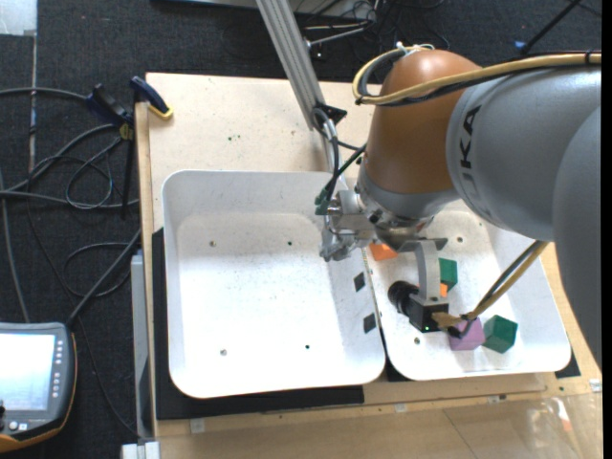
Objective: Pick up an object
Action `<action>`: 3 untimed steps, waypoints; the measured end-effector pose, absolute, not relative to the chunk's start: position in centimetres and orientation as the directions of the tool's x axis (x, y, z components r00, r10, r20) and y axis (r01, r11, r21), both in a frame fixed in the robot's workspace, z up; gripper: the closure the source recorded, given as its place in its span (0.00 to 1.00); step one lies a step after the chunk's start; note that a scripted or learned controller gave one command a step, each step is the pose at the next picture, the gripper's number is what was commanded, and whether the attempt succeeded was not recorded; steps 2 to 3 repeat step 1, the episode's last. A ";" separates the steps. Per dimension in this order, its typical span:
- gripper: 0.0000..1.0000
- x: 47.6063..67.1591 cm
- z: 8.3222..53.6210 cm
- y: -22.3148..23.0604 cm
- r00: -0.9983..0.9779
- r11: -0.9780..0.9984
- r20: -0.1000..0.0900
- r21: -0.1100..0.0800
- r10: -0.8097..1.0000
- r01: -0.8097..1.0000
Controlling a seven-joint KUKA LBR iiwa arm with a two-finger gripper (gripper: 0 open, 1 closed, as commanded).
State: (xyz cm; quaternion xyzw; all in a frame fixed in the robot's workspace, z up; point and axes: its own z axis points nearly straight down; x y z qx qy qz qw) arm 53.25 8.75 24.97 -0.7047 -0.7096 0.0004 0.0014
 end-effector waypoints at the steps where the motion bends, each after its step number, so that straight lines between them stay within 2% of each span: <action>1: 0.00 53.3 25.0 8.4 0.000 0.000 0.000 -0.001 1.000 1.000; 3: 0.00 53.3 25.0 8.4 0.000 0.000 0.000 -0.001 1.000 1.000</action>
